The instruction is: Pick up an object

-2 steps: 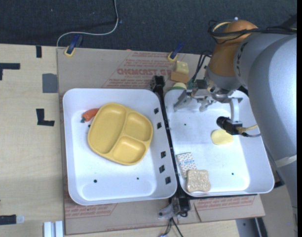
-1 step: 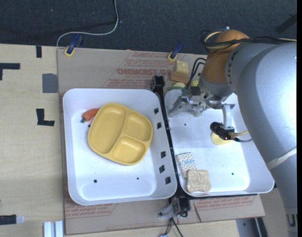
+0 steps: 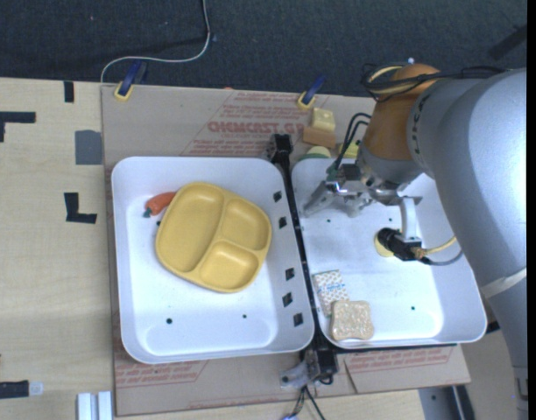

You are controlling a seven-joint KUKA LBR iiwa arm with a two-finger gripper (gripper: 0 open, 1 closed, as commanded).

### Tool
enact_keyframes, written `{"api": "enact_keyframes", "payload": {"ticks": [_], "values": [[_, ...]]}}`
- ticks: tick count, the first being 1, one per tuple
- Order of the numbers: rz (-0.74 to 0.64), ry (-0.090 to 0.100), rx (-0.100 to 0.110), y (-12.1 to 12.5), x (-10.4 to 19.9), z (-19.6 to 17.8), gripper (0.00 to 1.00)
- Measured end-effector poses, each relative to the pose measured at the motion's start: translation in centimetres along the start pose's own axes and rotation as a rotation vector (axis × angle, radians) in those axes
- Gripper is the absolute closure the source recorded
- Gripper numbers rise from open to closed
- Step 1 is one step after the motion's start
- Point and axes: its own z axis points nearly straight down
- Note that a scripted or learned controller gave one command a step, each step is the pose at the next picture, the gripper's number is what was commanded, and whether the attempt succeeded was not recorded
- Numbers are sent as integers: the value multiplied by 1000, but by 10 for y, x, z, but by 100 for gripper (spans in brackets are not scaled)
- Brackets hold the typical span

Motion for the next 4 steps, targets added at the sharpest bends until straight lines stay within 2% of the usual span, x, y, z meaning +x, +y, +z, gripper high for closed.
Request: {"api": "enact_keyframes", "payload": {"ticks": [1,2,3,4], "values": [[-3,0,3,28,-1,1,0],[1,1,1,-19,2,0,0],[-4,1,1,28,-3,0,0],[-1,0,0,14,-4,0,0]]}}
